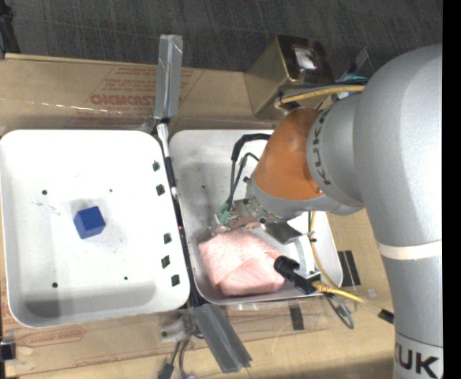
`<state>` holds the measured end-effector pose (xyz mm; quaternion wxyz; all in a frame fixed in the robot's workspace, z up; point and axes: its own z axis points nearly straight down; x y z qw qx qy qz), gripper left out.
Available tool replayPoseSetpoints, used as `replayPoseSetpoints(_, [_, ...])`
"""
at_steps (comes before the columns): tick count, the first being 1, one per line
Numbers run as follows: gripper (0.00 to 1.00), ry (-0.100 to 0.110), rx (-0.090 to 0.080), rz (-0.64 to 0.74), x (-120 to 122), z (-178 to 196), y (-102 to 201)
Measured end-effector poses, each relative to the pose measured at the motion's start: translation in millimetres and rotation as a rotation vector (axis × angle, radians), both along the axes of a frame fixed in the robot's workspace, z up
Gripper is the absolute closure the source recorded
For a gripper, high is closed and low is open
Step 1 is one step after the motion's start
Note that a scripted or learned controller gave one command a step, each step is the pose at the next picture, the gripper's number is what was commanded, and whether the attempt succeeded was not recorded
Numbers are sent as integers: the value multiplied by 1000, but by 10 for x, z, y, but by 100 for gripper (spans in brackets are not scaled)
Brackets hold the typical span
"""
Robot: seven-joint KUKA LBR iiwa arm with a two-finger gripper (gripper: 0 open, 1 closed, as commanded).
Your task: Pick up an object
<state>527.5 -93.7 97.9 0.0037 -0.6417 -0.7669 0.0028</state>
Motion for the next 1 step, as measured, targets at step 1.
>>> replayPoseSetpoints(1, [100,-6,-1,-89,739,930,214])
